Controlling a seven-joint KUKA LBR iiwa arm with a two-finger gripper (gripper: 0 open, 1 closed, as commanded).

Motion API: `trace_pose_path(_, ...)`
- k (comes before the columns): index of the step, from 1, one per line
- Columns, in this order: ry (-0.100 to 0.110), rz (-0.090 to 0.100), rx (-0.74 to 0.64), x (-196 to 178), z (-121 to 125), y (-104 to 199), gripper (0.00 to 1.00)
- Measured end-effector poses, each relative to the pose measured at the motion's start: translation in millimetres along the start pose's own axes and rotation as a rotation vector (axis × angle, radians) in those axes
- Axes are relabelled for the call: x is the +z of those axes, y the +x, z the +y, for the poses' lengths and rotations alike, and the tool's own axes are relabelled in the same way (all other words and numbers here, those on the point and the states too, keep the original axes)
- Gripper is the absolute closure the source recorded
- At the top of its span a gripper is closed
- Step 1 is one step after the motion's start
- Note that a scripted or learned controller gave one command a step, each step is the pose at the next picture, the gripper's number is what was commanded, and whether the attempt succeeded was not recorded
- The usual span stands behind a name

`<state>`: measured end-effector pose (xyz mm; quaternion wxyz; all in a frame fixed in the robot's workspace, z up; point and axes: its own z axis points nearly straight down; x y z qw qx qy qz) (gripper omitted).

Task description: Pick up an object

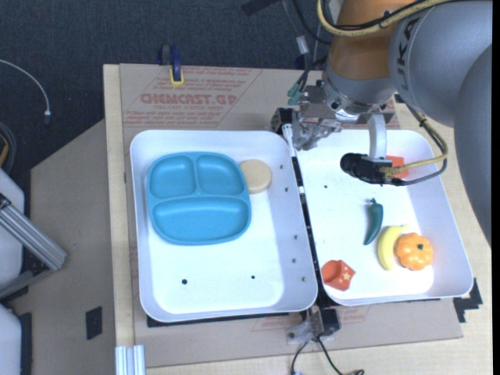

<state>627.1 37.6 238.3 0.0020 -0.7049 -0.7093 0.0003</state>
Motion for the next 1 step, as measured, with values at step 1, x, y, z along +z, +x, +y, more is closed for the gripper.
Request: trace_pose_path(1, -0.006, -0.001, 0.001, -2.1, 8.2, 47.1, 1.00)
